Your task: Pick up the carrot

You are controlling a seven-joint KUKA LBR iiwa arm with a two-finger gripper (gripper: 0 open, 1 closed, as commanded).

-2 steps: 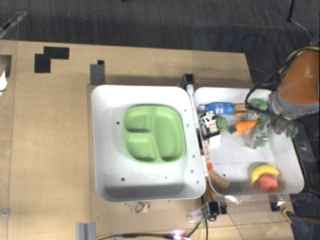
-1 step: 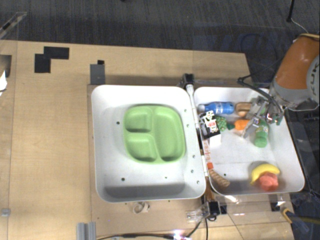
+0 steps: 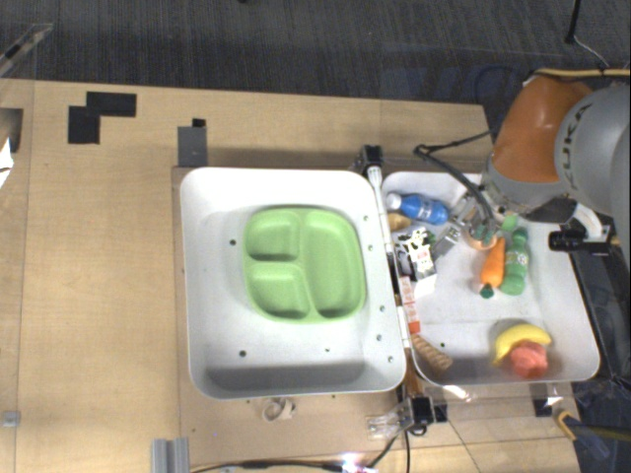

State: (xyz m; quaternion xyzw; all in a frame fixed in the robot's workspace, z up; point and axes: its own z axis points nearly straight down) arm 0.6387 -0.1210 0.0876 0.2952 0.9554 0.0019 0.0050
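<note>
Carrot (image 3: 491,265) lies in right bin (image 3: 582,333), touching green bottle (image 3: 515,262) on its right, so room for fingers is tight. Gripper (image 3: 480,227) sits just above carrot's top end; you can't tell how wide it's open. Nothing visibly held.

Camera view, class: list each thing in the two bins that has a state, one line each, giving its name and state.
Carrot: lying in the right bin, at the hand's tip, beside the green bottle.
Green bottle: lying down.
Blue bottle: lying on its side.
Banana: lying against the red thing.
Green plate: flat in the left bin, nothing in it.
Hand: low over the carrot's top end.
</note>
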